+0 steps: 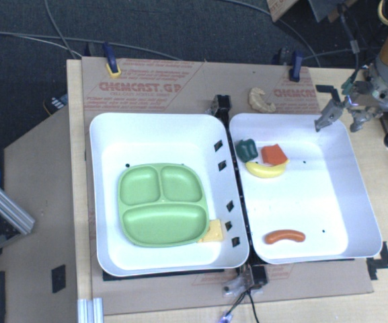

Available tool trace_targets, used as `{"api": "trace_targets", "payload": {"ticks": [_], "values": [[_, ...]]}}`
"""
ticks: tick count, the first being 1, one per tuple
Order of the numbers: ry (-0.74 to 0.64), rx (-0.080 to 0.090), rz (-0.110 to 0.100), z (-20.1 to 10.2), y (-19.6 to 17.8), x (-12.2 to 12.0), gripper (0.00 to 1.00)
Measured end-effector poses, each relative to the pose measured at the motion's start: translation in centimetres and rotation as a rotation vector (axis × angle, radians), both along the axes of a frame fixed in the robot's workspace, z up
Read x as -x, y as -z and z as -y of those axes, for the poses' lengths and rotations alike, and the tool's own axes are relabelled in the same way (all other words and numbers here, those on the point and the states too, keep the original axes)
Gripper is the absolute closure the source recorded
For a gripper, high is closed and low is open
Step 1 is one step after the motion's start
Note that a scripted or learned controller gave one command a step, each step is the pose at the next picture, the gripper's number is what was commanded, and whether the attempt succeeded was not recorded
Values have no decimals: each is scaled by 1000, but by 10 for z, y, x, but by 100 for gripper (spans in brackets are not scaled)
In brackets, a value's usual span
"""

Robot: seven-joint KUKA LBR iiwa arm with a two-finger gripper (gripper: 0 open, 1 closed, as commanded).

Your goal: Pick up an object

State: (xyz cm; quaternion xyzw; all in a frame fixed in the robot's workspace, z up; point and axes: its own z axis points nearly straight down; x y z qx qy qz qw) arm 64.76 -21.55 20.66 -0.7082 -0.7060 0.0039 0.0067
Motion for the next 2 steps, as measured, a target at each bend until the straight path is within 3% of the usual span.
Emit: {"api": "trace_targets", "payload": {"ticks": [1, 2], "values": [[-4, 4, 15, -1, -10, -3, 0], [-4, 2, 8, 1, 54, -2, 0]]}}
